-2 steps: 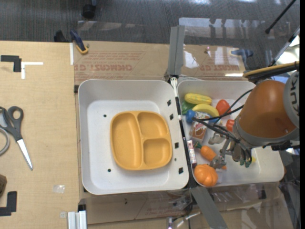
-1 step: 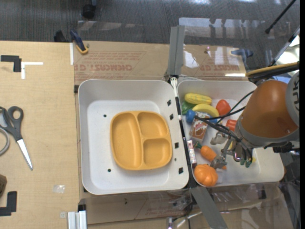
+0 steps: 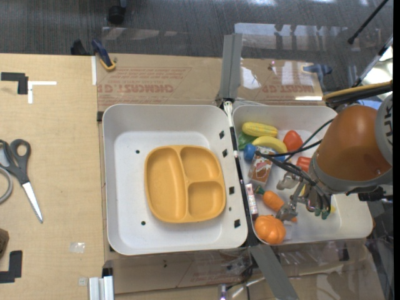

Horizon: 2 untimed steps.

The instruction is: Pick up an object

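Gripper low in right bin above orange fruit, grip state unclear.

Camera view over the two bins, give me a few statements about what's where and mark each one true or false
1. The yellow divided plate lies in the left bin. True.
2. The scissors lie inside the right bin. False: they lie on the bench left of both bins.
3. The gripper is over the right bin. True.
4. The orange pumpkin sits on the plate. False: it is in the right bin's near corner.
5. The banana is in the right bin. True.
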Available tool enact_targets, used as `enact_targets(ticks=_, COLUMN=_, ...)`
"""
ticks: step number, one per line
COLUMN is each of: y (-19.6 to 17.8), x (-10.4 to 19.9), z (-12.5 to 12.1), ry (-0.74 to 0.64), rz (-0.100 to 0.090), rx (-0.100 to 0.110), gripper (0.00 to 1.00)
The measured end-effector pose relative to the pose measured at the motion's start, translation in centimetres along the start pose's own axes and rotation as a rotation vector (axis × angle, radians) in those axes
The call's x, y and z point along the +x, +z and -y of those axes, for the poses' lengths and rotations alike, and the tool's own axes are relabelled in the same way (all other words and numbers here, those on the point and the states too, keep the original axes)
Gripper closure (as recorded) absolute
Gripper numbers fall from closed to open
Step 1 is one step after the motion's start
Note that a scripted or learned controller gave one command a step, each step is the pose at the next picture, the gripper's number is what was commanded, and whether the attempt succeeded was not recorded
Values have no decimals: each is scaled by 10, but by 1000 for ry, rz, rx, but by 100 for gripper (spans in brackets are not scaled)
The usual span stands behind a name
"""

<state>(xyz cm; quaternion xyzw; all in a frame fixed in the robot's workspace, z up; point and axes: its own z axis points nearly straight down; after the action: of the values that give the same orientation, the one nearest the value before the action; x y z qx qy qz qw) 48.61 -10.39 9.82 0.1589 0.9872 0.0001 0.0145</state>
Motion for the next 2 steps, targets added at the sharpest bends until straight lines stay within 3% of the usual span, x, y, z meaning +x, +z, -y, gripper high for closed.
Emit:
enact_targets(ticks=1, y=0, x=3, z=-7, ry=74, rz=-1, rx=2, gripper=0)
enact_targets(ticks=2, y=-7, x=4, z=-7, ry=72, rz=-7, rx=3, gripper=100)
